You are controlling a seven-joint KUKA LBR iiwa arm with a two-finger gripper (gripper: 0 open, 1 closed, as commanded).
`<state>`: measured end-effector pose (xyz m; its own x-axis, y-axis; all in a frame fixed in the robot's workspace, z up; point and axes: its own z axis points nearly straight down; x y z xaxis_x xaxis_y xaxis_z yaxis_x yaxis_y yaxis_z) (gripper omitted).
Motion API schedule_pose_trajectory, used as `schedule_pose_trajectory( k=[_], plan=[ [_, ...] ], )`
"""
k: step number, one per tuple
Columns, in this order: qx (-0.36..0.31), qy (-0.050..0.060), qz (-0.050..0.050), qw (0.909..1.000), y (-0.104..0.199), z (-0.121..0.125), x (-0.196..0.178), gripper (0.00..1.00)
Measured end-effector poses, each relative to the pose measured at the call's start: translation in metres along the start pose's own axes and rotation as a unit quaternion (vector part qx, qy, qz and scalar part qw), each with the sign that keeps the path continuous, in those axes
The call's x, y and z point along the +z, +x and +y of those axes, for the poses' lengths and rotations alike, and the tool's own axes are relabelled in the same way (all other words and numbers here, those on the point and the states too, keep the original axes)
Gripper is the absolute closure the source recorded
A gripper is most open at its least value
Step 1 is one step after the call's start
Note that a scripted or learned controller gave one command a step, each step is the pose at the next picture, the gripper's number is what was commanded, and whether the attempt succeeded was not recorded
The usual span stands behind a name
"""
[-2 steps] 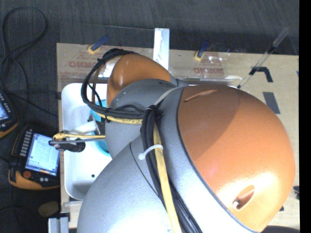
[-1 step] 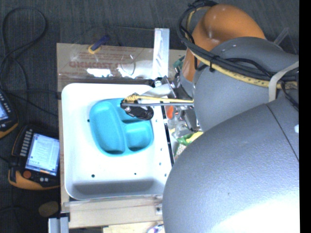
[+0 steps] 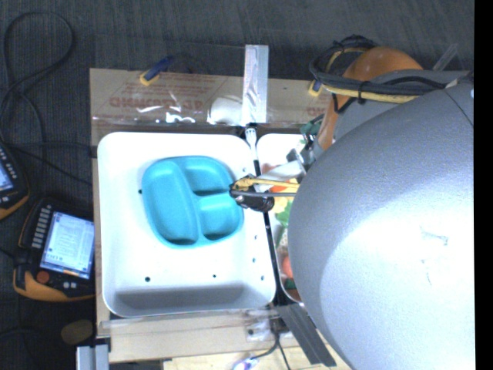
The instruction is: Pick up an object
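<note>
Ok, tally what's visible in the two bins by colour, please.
Blue: 1, the divided tray in the left bin.
Green: 1, a green piece in the right bin, at the edge of the arm.
Red: 1, a red piece in the same bin, partly hidden.
Total: 3 in sight; the arm covers most of the right bin.

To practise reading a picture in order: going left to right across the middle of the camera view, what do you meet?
First the handheld screen unit on the floor → left white bin → blue divided tray inside it → right white bin → grey robot arm.
</note>
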<state>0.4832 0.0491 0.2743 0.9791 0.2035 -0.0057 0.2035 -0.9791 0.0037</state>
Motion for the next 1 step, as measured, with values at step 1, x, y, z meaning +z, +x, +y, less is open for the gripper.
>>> schedule_pose_trajectory(
  k=[1],
  plan=[
    [-0.017,0.001,-0.001,0.9998,-0.0068,0.031,0.0844,1.0]
  ],
)
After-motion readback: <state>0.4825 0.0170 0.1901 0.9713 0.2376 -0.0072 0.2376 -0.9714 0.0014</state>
